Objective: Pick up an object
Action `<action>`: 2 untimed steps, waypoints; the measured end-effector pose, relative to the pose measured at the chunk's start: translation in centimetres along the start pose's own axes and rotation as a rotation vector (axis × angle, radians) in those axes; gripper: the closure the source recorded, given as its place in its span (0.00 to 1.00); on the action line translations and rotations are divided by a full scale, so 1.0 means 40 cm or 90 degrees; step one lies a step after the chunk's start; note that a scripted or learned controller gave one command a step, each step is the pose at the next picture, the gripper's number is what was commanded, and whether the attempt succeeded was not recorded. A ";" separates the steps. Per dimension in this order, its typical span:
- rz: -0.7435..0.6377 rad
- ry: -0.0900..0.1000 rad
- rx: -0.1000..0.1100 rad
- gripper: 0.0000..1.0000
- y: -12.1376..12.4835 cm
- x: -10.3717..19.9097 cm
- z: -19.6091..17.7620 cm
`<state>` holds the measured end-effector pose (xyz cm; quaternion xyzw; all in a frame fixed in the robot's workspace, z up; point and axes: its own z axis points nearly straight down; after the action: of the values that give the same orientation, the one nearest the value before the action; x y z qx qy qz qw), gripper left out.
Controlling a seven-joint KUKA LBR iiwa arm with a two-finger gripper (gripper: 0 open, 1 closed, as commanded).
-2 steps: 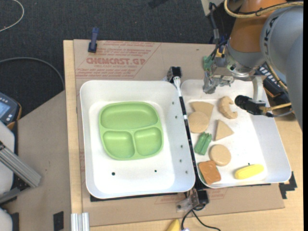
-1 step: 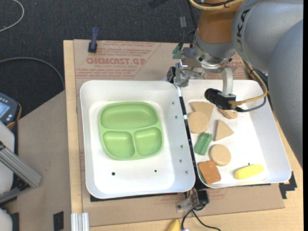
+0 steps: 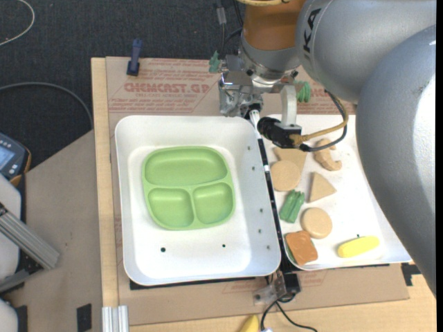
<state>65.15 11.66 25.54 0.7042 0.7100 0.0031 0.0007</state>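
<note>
Two shallow white bins sit side by side on the bench. The left bin [image 3: 131,206] fills the middle of the frame and holds a green divided plate [image 3: 187,187]. The right bin [image 3: 387,244] runs down the right side and carries the loose pieces: a round tan disc [image 3: 285,176], a tan wedge [image 3: 320,187], a green ridged piece [image 3: 292,205], a second tan disc [image 3: 317,221], an orange-brown block [image 3: 302,247], a yellow bar [image 3: 358,246] and a pale lumpy piece [image 3: 328,159].

The gripper [image 3: 243,108] hangs at upper centre, over the back edge where the two bins meet, under the orange band of the arm. From this slanted view I cannot tell how its hand is set, and nothing shows held in it.

Every candidate lies below and to the right of the gripper in the frame. Nearest is the upper tan disc, just past the black cable fitting [image 3: 277,131]. The green ridged piece has its long axis running from upper right to lower left, so a grasp there would likely need to close across that line
</note>
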 end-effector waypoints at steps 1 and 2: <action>-0.002 0.001 0.001 1.00 -0.087 0.247 -0.046; 0.002 0.000 0.002 1.00 -0.210 0.276 -0.179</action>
<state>56.61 22.62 32.70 0.7056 0.7086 0.0020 0.0001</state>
